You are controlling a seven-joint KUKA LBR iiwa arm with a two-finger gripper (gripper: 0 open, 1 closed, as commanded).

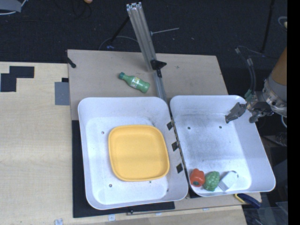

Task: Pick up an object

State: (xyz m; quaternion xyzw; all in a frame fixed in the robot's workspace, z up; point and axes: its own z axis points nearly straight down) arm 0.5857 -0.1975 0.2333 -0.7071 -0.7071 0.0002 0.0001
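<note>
In the right bin (206,135), three small objects cluster at the near edge: a red-orange pepper-like toy (197,177), a green bumpy toy (212,180) and a white-grey block (228,180). My gripper (243,112) hangs over the bin's far right corner, well apart from them, with two dark fingers spread apart and nothing between them. A yellow square plate (138,152) lies in the left bin (91,125).
A small green bottle (134,82) lies on the bench behind the left bin. A slanted aluminium post (145,34) rises behind the gap between the bins. Black clips (174,145) line the shared rim.
</note>
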